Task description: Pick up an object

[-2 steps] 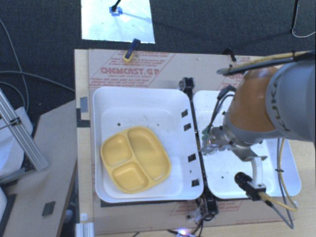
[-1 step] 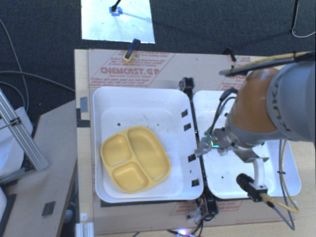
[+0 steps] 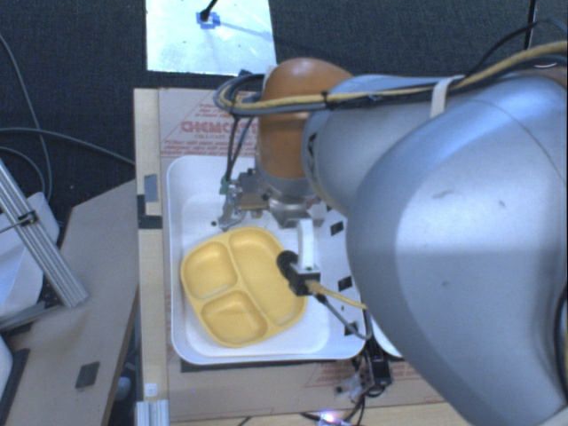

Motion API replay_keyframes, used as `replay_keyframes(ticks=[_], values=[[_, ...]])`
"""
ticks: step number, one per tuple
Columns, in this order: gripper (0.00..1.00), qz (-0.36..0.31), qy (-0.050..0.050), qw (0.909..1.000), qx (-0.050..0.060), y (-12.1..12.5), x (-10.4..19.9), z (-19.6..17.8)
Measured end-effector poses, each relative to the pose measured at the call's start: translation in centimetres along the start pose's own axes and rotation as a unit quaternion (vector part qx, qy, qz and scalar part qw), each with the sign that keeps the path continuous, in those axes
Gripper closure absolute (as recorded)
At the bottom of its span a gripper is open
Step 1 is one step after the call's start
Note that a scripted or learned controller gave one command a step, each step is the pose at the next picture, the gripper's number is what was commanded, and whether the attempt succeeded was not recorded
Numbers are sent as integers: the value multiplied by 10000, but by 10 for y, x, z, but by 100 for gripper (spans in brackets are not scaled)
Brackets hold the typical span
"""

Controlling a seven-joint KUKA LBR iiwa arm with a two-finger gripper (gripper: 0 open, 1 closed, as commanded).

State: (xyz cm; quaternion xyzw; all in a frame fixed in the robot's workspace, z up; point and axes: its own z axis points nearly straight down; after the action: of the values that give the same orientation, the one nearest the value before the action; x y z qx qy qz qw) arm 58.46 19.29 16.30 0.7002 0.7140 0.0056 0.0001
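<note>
Yellow 3-compartment plate [image 3: 232, 284] lies flat in the white bin [image 3: 190, 193], near half, so imo only its rim is graspable. Gripper [image 3: 238, 204] sits at the plate's far edge, prob for a rim pinch. Can't tell if it's open or closed, wrist blocks it.

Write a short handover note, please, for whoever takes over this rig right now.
Tool: low in the white bin, at the far edge of the yellow tray; open or shut cannot be told from this view.
Things: the yellow tray, with three compartments, lies flat on the bin floor, toward the near side.
Done: nothing lifted yet.
Left: grasp an object and raise it. The tray is the only candidate in sight; the arm covers the bench to the right.
</note>
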Motion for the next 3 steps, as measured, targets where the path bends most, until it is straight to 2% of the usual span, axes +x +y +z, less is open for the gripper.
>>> replay_keyframes(ticks=[1, 2, 3], values=[[0, 104, -40, 9999, 3, 53, -55, -28], [0, 106, -43, 9999, 69, -9, -80, -8], [0, 66, -36, 10000, 31, 55, -54, 83]])
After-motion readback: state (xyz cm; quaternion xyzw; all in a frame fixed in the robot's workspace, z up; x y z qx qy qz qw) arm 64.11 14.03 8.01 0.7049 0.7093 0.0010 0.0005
